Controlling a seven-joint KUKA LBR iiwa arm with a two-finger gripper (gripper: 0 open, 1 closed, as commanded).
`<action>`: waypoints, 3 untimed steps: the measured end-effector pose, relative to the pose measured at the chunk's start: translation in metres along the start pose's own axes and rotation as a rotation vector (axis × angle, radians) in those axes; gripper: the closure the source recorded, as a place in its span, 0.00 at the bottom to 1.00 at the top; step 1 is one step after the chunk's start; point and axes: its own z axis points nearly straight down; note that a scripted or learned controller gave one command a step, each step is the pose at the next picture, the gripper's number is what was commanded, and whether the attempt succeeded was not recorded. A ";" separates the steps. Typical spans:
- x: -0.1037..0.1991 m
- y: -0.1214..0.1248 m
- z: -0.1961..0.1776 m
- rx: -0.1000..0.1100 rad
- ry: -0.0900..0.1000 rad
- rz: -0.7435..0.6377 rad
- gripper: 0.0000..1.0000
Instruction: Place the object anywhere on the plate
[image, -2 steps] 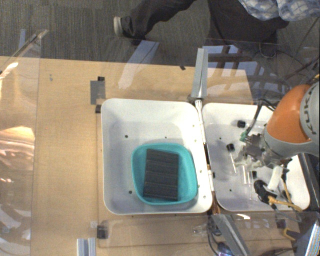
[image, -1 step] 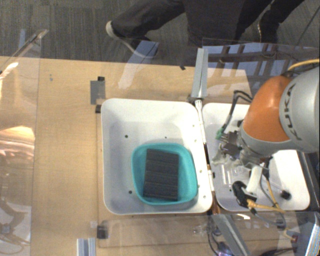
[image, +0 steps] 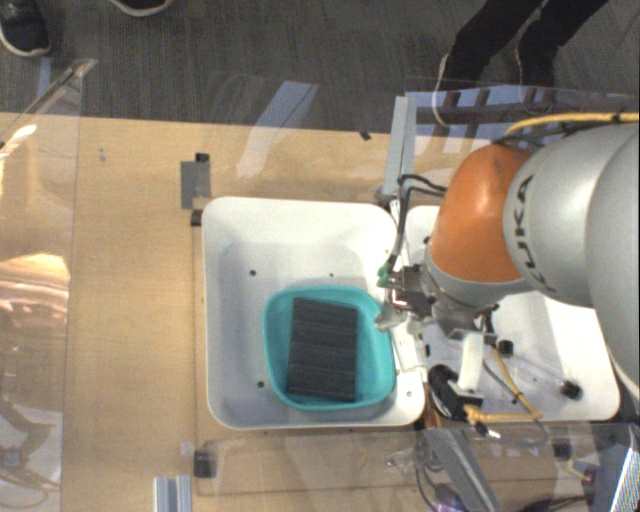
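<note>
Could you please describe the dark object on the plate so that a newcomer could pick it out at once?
Start at the shallow white bin on the view's left. In its lower half sits a turquoise, rounded-square plate. Lying flat on it is the dark grey, ribbed rectangular block, the sole dark, ridged thing in that bin.

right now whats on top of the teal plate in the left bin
A dark ribbed rectangular block lies on the teal plate, covering most of its middle. The plate surface beneath it is hidden.
</note>
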 end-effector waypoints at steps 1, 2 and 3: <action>0.000 0.000 0.000 0.000 0.000 0.001 0.00; -0.057 0.000 -0.218 -0.010 0.000 -0.013 0.00; -0.056 0.002 -0.229 -0.018 -0.001 -0.022 1.00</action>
